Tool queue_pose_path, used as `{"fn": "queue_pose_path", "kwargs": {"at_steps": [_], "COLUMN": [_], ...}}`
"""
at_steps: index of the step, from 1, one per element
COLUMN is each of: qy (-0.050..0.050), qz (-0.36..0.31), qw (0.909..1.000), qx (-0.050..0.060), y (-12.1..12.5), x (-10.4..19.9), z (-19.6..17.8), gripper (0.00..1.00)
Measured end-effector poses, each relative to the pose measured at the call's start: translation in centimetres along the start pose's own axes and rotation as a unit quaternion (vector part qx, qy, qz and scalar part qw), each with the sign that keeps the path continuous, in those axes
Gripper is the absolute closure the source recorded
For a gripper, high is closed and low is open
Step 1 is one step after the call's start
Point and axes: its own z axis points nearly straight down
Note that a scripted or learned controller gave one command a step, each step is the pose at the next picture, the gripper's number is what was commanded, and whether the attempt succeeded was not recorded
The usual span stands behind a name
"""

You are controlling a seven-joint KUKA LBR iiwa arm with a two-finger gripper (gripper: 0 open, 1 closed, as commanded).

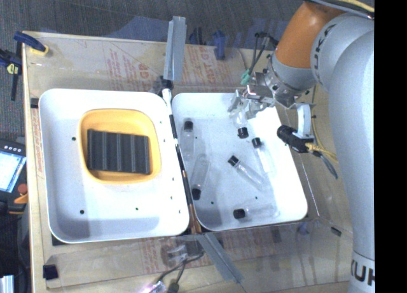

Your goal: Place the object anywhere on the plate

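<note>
The plate [119, 117] is yellow with a dark ridged centre and lies in the left bin [63, 209]. Several clear vials with black caps lie scattered in the right bin [289, 206]: one [189, 138] by the left wall, one [199, 172] below it, one [247, 172] in the middle, and others nearby. My gripper [247, 100] hangs over the far end of the right bin. A vial [241, 122] with its cap toward me lies just below the gripper; whether the gripper touches it is unclear.
The grey arm [343, 95] with its orange band [304, 31] fills the right side. A black cable fitting [294, 138] juts over the right bin's right edge. A metal divider [173, 50] stands behind the bins, blue clamps at far left.
</note>
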Motion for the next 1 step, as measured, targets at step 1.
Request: {"fn": "queue_pose_path", "kwargs": {"at_steps": [1], "qy": [-0.001], "qz": [-0.092], "qw": [0.9958], "qx": [0.001], "y": [-1.66], "x": [7.83], "z": [-0.24], "gripper": [1.00]}}
